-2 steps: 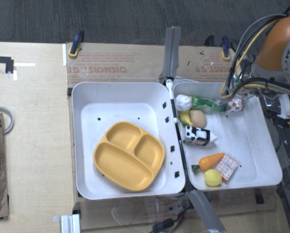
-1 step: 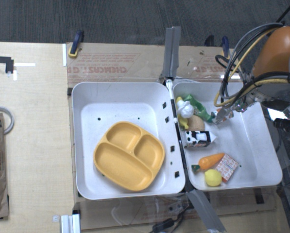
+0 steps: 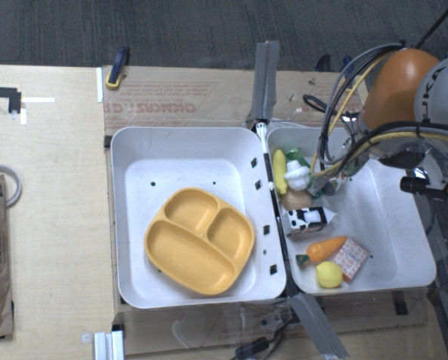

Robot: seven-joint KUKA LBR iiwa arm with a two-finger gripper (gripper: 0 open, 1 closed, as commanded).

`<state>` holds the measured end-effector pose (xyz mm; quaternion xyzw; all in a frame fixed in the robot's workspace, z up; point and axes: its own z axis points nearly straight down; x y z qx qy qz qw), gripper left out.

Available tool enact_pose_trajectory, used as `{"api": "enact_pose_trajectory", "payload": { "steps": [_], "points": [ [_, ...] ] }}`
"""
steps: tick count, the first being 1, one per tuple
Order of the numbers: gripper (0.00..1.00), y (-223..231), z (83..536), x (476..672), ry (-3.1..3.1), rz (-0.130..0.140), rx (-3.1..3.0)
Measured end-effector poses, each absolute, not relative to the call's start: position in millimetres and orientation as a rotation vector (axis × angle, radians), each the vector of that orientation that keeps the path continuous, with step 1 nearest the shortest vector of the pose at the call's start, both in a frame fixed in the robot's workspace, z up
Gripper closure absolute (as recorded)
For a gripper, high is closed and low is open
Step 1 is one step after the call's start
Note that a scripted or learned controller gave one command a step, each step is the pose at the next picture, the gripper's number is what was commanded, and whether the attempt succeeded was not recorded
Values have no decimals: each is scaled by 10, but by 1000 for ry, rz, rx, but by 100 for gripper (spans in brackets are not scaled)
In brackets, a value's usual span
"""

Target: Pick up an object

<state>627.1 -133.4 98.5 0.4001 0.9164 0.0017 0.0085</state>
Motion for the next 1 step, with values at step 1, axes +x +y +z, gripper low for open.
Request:
{"api": "enact_pose_trajectory", "payload": {
  "steps": [1],
  "points": [
    [0, -1425, 930, 6026, 3045, 0, 757]
  ]
}}
